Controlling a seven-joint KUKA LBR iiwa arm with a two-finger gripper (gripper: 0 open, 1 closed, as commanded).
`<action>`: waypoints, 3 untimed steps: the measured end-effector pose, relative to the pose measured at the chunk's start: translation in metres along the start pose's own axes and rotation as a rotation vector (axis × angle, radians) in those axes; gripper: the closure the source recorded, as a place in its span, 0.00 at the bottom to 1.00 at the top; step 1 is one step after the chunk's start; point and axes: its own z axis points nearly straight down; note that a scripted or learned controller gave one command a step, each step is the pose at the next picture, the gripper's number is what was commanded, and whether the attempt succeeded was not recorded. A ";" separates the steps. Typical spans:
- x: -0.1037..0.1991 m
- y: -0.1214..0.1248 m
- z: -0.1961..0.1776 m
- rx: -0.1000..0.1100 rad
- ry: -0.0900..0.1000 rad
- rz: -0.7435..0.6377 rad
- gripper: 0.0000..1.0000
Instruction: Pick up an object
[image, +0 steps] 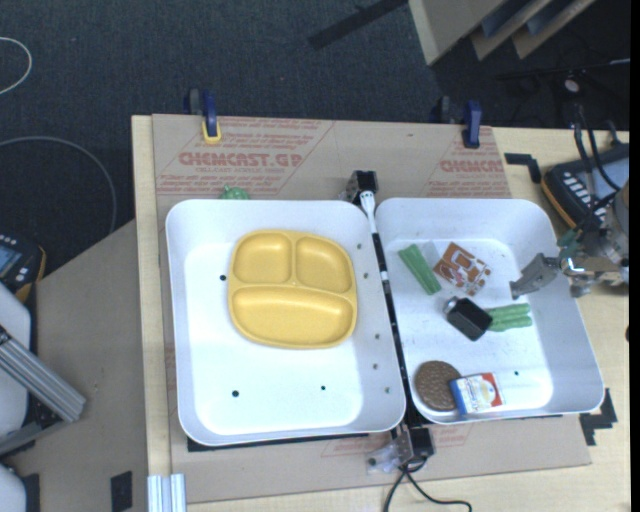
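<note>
The right bin (566, 372) holds several small objects: a green stick (419, 269), an orange-and-white patterned packet (462, 267), a black block (468, 319), a second green piece (511, 319) just right of the block, a brown round disc (437, 384) and a blue, white and red box (477, 393). My gripper (537, 276) reaches in from the right over the bin's right side, above and to the right of the second green piece. Nothing shows in its grasp.
A yellow divided plate (293, 289) lies in the left bin (280, 405). Between the two bins runs a black ridge (383, 290). Blue clamps (209, 113) hold the board at the back, and cables and gear crowd the right edge.
</note>
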 end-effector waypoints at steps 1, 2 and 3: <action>0.043 -0.030 -0.089 -0.010 -0.001 -0.005 0.00; 0.041 -0.030 -0.095 -0.005 -0.002 -0.002 1.00; 0.124 -0.032 -0.002 0.011 0.005 -0.007 1.00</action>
